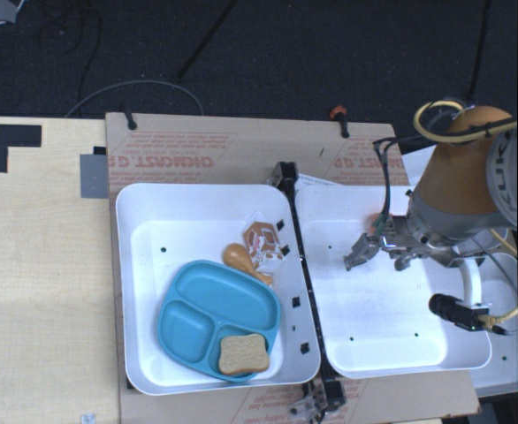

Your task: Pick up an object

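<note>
While your gripper [362, 253] hangs over the right bin [378, 343], grip unreadable, nothing seen held, the cracker [243, 354] sits on the tray [215, 312] in the left bin [140, 263], toward its eight o'clock.

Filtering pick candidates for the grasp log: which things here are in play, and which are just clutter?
In play:
- gripper, over the right bin
- blue divided plate
- slice of bread
- drumstick
- wrapped snack

Clutter:
- left bin
- cardboard sheet
- cables
</note>
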You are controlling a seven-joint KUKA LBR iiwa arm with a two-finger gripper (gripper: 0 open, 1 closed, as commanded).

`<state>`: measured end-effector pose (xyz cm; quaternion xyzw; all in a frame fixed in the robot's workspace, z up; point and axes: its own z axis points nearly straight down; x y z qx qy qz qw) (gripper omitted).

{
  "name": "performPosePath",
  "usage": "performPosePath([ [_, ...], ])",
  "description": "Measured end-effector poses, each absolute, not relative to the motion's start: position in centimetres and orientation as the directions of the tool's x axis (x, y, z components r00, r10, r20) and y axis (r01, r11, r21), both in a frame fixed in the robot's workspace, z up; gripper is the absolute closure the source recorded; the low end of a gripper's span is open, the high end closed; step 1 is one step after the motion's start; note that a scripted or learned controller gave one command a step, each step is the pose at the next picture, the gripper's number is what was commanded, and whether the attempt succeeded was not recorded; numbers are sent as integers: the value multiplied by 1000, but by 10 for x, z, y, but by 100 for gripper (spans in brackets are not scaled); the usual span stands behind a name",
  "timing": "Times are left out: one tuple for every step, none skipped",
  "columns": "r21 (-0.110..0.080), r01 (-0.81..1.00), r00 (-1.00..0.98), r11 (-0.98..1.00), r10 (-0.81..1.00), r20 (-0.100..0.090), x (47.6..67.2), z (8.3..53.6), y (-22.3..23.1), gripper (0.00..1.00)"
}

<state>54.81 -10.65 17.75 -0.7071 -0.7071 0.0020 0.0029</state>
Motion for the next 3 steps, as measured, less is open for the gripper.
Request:
performPosePath([
  [-10,1000,0,0,1000,3,541,119,-98,0],
  [-4,1000,1,-1,1000,1,540,86,-97,0],
  [-4,1000,8,-8,1000,1,540,98,-99,100],
])
